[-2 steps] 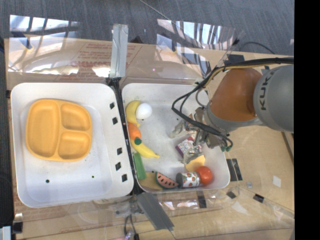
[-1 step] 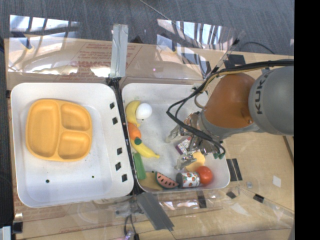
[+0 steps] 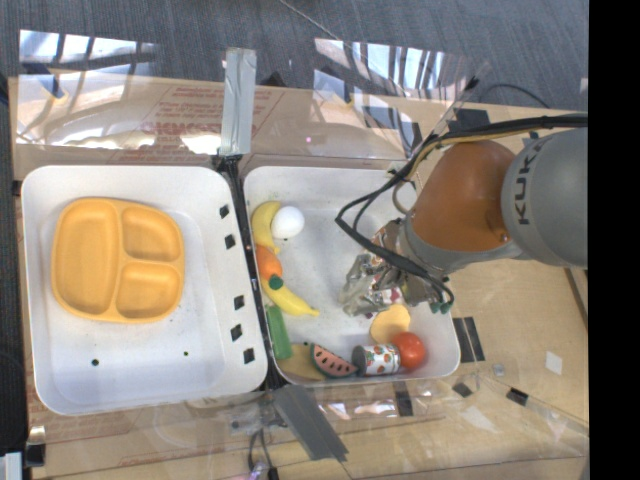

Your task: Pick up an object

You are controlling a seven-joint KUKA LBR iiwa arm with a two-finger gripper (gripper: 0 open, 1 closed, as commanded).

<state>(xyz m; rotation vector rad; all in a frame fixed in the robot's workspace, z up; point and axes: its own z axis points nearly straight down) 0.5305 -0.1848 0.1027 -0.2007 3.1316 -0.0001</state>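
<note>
Gripper (image 3: 365, 280) sat low in the right bin (image 3: 325, 183), claw spread impossible to tell, reaching in from 3 o'clock, likely targeting toy food crowded along the bin's 9 and 6 o'clock walls: banana (image 3: 288, 299), tomato (image 3: 408, 349), watermelon slice (image 3: 333, 360).

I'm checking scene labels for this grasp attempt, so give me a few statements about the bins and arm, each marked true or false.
1. The orange divided plate lies in the left bin. True.
2. The toy food is piled in the left bin. False: it lies in the right bin.
3. The gripper is over the right bin. True.
4. The white egg sits on the plate. False: it sits in the right bin beside a banana.
5. A watermelon slice lies near the right bin's front edge. True.
</note>
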